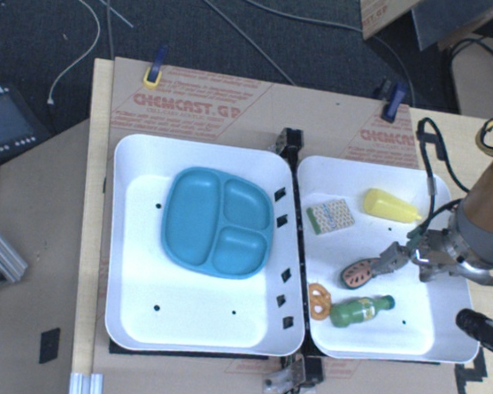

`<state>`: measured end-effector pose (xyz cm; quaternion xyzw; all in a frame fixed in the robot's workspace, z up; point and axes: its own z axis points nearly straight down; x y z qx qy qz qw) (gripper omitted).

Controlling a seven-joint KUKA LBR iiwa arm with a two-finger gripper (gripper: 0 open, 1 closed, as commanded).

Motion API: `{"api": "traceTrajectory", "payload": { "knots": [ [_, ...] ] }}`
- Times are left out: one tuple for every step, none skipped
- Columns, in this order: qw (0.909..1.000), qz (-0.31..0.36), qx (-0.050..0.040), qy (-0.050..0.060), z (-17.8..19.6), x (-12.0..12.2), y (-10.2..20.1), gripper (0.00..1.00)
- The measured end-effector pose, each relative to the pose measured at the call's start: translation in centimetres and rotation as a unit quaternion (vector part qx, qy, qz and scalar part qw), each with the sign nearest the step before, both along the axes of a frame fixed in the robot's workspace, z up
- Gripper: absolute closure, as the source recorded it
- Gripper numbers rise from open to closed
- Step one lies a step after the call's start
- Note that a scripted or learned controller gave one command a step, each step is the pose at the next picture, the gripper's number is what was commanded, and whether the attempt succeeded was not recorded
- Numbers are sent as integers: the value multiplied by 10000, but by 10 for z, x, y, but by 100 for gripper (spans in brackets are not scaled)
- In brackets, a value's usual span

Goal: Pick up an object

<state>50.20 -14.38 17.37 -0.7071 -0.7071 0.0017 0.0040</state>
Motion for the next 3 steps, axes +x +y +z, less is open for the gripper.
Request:
{"api": "traceTrajectory", "payload": {
  "knots": [
    [10000, -6, 1, -1, -58, -6, -7, 0],
    [10000, -1, -1, -15, -91, -7, -6, 0],
    [10000, -1, -4, -39, -78, -6, -6, 100]
  ]
}}
